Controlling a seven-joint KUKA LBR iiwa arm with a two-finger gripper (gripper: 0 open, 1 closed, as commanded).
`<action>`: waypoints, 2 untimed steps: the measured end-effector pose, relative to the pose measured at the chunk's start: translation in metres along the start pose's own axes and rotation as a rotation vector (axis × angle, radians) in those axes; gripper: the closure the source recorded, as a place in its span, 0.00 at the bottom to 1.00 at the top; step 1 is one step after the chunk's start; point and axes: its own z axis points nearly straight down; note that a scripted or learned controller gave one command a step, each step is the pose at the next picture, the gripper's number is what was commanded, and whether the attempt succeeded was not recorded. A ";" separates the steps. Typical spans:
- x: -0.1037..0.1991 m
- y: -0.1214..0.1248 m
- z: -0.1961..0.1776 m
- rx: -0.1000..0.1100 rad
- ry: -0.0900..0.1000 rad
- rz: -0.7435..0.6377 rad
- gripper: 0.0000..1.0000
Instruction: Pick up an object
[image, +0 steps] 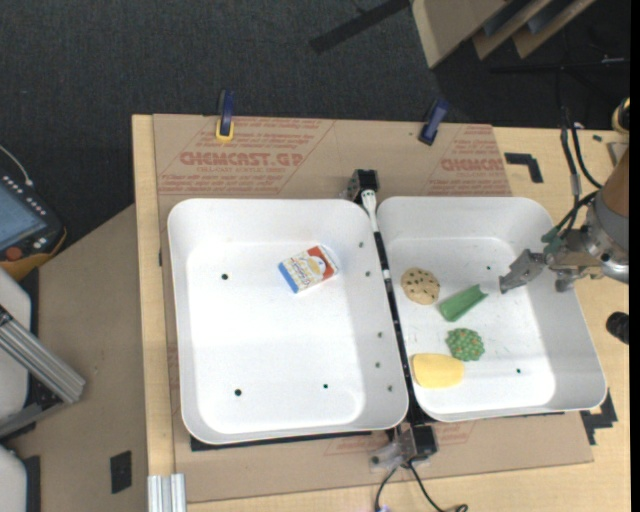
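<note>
Four candidates clustered in right bin (560, 300): speckled cookie (421, 285) nearest the divider, green block (462, 302) lying aslant just beside it, knobbly green piece (465, 344) below, yellow lemon-shaped piece (438, 371) touching or almost touching that one, near the front wall. Loosely scattered, as if tipped in for random picking, with gaps wide enough for fingers around the cookie and block but little room between the lower pair. One more choice alone in left bin (200, 300): small carton (308, 268), flat, turned slightly, well apart from everything.

Gripper (538, 268) over the right bin's far-right part, near the green block yet apart from it, two fingers spread, nothing between them. Angled in from the right, probably poised for descent on the block, the nearest target. Nothing lifted yet. Likely risk: block's slanted lie against finger line, a glancing close pushing it toward the cookie.
</note>
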 end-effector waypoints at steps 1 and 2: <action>0.000 0.001 -0.010 -0.003 -0.001 -0.001 1.00; -0.019 -0.064 0.039 0.005 0.002 0.003 1.00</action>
